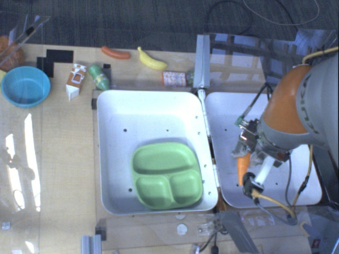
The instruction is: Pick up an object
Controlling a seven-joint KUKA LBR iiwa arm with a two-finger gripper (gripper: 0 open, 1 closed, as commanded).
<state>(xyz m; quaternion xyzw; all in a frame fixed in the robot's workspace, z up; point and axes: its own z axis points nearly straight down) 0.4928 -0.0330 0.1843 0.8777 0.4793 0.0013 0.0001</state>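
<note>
Arm [310, 107]: grey, orange-banded, over right bin [225, 120]. Left bin [119, 115]: holds green divided tray [167, 174]. Gripper [244, 157]: low in right bin; jaw state cannot be told. Carrot [242, 169]: orange, right bin, near-left part, touching or just beside gripper.

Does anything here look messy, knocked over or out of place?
Nothing looks spilled or broken. The green divided tray sits a bit crooked in the left bin. Toy foods, a sausage, a banana and a small carton, lie on the bench behind the bins. A carrot lies in the right bin.
</note>
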